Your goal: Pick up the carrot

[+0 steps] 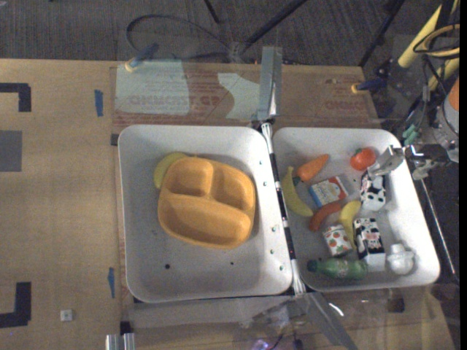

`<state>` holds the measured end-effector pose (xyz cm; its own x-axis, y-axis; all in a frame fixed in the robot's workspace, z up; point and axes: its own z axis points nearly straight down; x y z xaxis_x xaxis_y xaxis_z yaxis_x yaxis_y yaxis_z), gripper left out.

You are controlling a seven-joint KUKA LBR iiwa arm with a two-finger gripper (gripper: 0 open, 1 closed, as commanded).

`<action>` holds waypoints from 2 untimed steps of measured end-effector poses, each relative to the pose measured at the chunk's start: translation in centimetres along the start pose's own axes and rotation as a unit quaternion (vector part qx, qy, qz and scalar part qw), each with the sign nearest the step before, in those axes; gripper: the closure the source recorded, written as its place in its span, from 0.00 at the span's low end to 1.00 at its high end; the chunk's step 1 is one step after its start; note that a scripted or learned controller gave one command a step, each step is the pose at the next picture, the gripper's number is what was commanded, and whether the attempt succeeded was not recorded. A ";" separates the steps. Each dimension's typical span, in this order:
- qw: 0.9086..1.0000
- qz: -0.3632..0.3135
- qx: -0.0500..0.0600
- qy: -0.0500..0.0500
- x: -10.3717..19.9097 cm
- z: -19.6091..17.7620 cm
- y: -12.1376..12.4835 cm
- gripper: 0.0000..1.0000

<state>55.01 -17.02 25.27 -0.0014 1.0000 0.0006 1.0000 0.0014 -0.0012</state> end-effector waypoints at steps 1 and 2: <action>0.989 -0.151 0.000 0.000 2.3 10.7 4.5 0.00; 0.964 -0.266 -0.003 -0.002 6.0 5.8 11.5 0.00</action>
<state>66.47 -11.04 19.45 -0.5145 0.8575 -0.0038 0.8575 0.5145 0.0048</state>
